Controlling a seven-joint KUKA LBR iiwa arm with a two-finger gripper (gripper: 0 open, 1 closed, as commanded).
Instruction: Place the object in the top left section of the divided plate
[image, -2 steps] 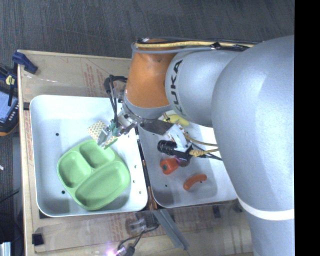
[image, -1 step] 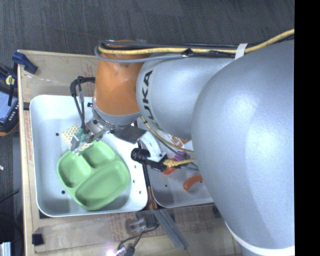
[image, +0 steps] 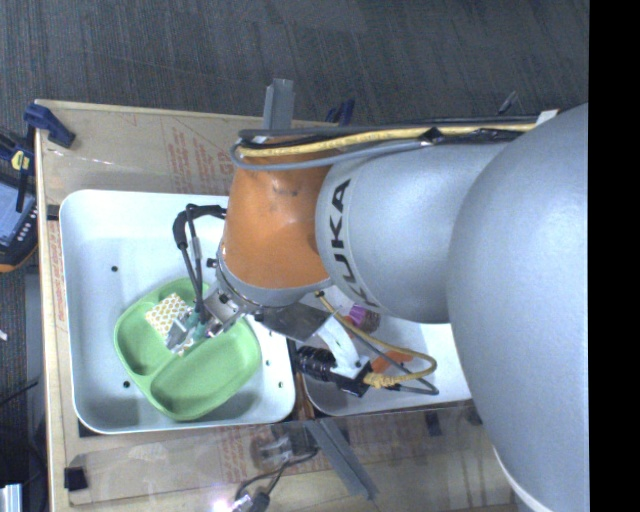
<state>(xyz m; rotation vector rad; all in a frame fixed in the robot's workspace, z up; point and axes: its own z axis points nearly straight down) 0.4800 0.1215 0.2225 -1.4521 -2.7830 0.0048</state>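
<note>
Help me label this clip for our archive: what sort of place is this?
Probably a robotics lab bench: a KUKA arm reaches over white bins set on a plywood board, with a green divided plate as a test prop.

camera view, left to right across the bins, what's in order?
Rim of the left white bin → green divided plate → pale waffle-patterned object in the plate → gripper → orange wrist band → grey KUKA arm.

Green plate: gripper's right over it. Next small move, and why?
Probably a short lift straight up to check the result. The gripper sits low over the green divided plate in the left bin, next to a pale waffle-textured object lying in one section. The arm hides whether anything is gripped.
</note>
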